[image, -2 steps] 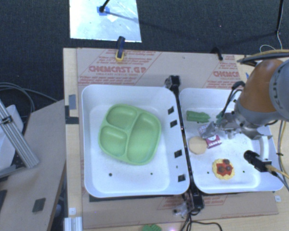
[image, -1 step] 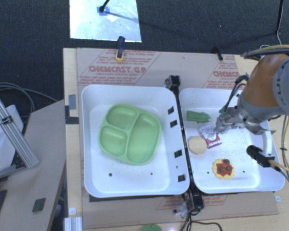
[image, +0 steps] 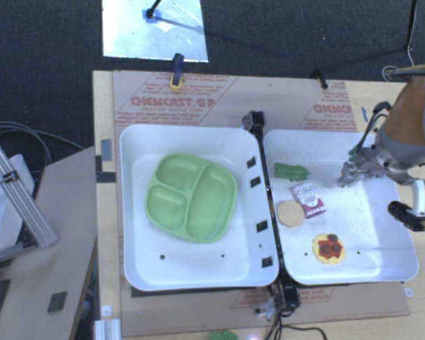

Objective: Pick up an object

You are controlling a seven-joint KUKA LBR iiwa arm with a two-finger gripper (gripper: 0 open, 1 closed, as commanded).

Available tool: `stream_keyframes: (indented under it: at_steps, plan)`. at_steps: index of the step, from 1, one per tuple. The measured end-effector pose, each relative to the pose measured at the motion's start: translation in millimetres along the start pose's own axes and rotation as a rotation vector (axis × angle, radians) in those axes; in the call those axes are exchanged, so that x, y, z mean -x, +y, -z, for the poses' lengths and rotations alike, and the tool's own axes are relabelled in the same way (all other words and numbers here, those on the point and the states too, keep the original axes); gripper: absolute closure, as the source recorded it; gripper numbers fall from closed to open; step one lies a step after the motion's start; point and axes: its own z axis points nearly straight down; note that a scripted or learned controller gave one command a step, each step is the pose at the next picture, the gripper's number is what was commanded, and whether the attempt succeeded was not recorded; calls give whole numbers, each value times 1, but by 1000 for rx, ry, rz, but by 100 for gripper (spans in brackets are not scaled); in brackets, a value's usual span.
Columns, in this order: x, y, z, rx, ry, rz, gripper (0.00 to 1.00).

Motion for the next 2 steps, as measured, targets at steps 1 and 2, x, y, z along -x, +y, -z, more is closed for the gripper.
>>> stream_keyframes:
  at_steps: [1, 2]
  plan:
    - [9, 49, 24, 3, 1, 8, 100]
    - [-58, 29, 100, -1, 5, 11, 100]
